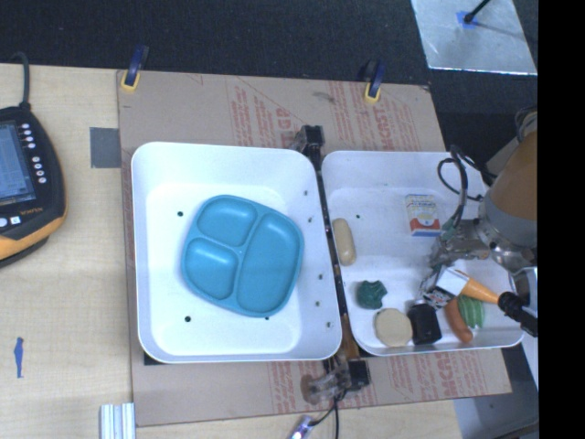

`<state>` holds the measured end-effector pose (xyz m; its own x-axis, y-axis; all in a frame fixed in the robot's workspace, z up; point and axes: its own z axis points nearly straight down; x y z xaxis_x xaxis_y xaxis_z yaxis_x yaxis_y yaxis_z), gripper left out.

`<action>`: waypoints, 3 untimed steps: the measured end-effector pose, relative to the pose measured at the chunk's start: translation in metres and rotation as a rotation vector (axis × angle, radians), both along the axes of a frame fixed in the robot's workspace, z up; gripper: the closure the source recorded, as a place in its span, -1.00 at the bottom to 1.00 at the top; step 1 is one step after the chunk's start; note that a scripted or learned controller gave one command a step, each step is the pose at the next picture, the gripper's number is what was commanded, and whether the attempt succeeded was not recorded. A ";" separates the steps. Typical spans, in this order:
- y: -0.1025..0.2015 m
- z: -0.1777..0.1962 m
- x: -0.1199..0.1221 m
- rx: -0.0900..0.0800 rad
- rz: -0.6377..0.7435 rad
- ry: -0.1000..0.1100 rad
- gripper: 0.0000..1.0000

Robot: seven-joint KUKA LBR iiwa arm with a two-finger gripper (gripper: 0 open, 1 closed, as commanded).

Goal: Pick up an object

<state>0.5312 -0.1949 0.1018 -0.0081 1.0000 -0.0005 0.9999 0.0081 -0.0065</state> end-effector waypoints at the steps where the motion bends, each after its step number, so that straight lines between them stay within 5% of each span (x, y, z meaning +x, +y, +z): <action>1: 0.007 0.043 -0.014 -0.001 -0.005 -0.006 1.00; 2: 0.011 0.051 0.000 0.000 -0.003 -0.005 1.00; 3: 0.060 0.082 0.017 0.000 -0.002 -0.005 1.00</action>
